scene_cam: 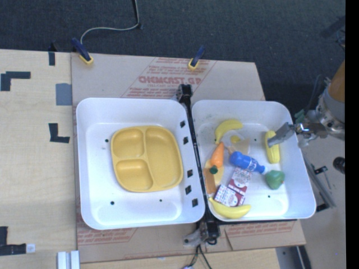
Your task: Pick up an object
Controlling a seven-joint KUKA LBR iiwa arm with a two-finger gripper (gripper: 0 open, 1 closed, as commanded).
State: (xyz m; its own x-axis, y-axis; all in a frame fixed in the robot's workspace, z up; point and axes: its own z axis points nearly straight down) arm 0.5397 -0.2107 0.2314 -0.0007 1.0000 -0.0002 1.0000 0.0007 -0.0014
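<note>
The arm is reaching in from the right, and its gripper (280, 134) is hanging over the right edge of the right bin (305, 206), just above the upper end of a small yellow piece (273, 152) that may be a short banana or a corn cob; it is too small to say which. One grey finger is pointing down and left toward that piece, but whether the gripper is spread or pressed together I cannot tell, and nothing is showing between its tips.

All the loose things are lying in the right bin, which is why the arm is working on that side. A banana (226, 128) is curving near the top, another banana (230, 210) is lying along the bottom wall, and a carrot (216, 154) is standing beside the divider. A blue bottle (245, 162) is lying in the middle, just above a red and white carton (233, 190), and a green pepper (275, 179) is sitting near the right wall, just below the small yellow piece.

The left bin (90, 206) is holding a yellow sectioned plate (147, 157), lying flat and well apart from the arm.

Judging by the pose, the small yellow piece by the wall is looking like the likeliest target, being nearest, though the wall may be crowding one side of a grasp.
</note>
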